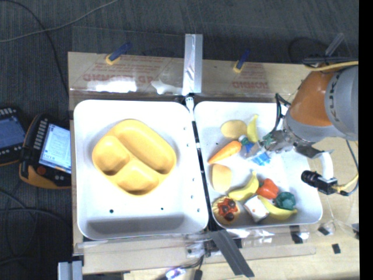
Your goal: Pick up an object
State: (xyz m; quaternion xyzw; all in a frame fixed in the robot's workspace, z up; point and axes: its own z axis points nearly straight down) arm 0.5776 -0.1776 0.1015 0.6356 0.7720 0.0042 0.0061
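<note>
I saw the gripper (269, 143) low in the right bin (303, 214) (at three o'clock of the carrot (226, 150)); its grip I couldn't tell.

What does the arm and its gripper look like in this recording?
The arm is a thick, rounded grey body with a broad orange band above the wrist. Dark cables run along its wrist toward the gripper, a small grey and dark metal unit. A white bracket with a black cylindrical part sits just below the arm.
</note>
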